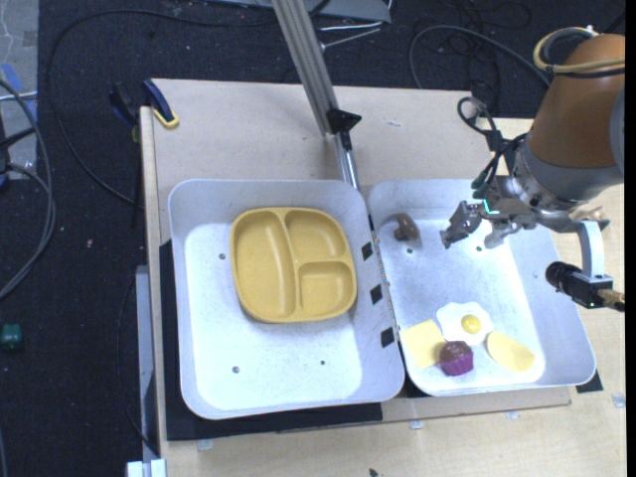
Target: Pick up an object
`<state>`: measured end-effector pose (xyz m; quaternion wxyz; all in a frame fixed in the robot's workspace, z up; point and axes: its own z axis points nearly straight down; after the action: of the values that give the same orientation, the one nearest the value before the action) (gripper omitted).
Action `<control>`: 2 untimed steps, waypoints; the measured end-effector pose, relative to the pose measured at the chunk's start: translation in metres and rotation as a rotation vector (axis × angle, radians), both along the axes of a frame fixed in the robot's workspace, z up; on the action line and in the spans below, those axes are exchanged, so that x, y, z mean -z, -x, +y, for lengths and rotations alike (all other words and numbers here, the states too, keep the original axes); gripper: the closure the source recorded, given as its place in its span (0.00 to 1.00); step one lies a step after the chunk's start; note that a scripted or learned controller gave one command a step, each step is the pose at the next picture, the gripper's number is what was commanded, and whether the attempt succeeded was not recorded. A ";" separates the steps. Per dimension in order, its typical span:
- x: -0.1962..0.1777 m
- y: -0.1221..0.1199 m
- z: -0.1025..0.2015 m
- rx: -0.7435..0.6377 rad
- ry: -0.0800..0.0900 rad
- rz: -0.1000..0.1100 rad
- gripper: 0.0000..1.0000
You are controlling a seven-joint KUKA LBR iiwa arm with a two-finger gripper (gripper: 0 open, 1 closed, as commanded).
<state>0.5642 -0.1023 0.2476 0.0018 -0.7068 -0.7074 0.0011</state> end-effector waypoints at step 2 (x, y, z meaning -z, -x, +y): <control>0.042 -0.001 0.000 0.001 0.001 0.000 0.00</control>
<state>0.5648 -0.1019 0.2058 0.0015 -0.7073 -0.7069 0.0014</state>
